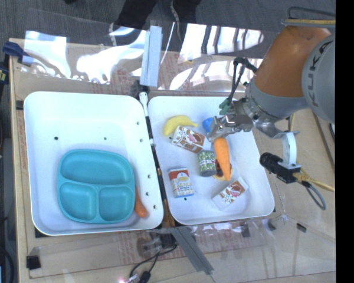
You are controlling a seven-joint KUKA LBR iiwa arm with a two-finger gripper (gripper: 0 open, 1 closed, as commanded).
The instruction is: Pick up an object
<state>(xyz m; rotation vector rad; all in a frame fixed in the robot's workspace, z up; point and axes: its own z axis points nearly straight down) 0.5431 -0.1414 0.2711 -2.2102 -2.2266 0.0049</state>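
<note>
Orange carrot (222, 155) just below fingers (223, 124), right bin (256, 202).

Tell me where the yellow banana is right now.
The yellow banana lies in the right bin, near its upper-left corner, just above a small carton and left of the gripper.

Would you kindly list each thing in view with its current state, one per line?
Gripper: low in the right bin, at the carrot's upper end.
Carrot: lying lengthwise, lower end against the can.
Can: on its side.
Banana: flat, beside a carton.
Upper carton: lying flat.
Middle carton: lying flat, apart.
Lower carton: lying tilted.
Blue tray: flat in the left bin.
</note>
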